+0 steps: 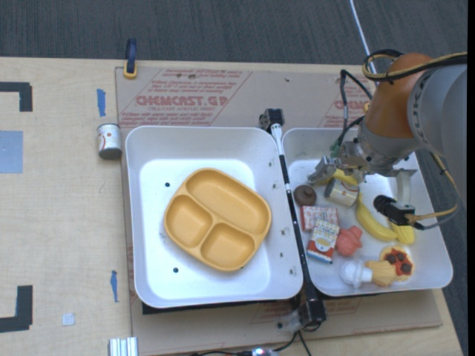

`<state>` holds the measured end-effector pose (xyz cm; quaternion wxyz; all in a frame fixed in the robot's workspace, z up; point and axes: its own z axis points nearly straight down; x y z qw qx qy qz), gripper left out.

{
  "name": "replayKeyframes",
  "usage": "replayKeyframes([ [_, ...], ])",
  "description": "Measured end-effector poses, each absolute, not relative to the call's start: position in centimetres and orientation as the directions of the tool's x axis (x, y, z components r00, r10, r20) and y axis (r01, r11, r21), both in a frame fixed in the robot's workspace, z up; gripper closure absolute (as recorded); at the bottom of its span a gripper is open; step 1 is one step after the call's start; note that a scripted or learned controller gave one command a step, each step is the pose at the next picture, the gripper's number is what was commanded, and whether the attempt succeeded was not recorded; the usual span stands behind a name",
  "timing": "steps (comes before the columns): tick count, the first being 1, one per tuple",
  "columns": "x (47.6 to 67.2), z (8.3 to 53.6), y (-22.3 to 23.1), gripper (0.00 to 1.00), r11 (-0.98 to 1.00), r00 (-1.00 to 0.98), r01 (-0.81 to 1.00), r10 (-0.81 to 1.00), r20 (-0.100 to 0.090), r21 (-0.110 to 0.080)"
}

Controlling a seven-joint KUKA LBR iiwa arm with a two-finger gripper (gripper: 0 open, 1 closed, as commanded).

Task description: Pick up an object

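Two shallow white bins sit side by side on the bench, and the grey arm reaches from the right, its gripper low over the right bin's toy food, beside a banana.

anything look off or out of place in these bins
Nothing looks spilled or broken. The yellow three-compartment plastic plate lies at a slant alone in the left white bin, while all the small toy foods, like the yellow banana, crowd the right white bin.
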<state>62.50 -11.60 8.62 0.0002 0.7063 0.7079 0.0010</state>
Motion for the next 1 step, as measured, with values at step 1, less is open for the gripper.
replayKeyframes([
  [1, 59.26, 8.62, -9.25, 0.00, 0.000, 0.000, 1.000, 1.000, 0.000, 0.002],
])
